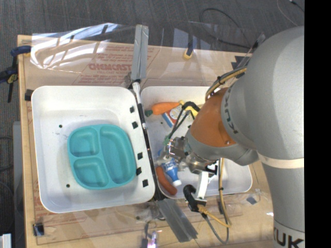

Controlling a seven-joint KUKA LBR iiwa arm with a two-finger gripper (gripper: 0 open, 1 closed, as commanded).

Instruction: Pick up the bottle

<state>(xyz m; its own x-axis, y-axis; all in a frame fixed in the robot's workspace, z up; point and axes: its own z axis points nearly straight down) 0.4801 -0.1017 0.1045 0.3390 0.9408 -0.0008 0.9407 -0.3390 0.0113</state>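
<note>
Grey arm's end effector [173, 156] sits over bottle [172, 172] (right bin).

The grey arm [276, 102] fills the right of the frame, bending left and downward; its orange band sits right of centre, the hand [173, 161] below centre.

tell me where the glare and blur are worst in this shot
In the camera view, glare is strongest on the clear plastic sheet behind the left white bin, washing out its top-left corner; the teal three-compartment tray is evenly lit and sharp; the big grey arm looms close and soft-edged, shading the cluttered right white bin where the small blue-and-white bottle looks smeared.
</note>
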